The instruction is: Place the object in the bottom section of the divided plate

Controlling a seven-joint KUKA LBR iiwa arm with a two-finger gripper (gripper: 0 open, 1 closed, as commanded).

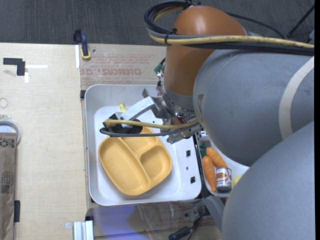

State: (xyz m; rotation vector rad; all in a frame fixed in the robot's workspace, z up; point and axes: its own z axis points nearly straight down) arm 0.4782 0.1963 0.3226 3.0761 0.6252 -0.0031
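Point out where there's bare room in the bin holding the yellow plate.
All three sections of the yellow divided plate lie bare, as does the white bin's floor strip right of it. Crowded: the bin's top end under the arm.

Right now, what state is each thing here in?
plate: right way up, lying flat in the left bin.
carrots: lying side by side, partly under the arm.
can: next to the carrots; whether it is standing or lying cannot be told.
arm: reaching over the left bin, wrist above the plate's top edge.
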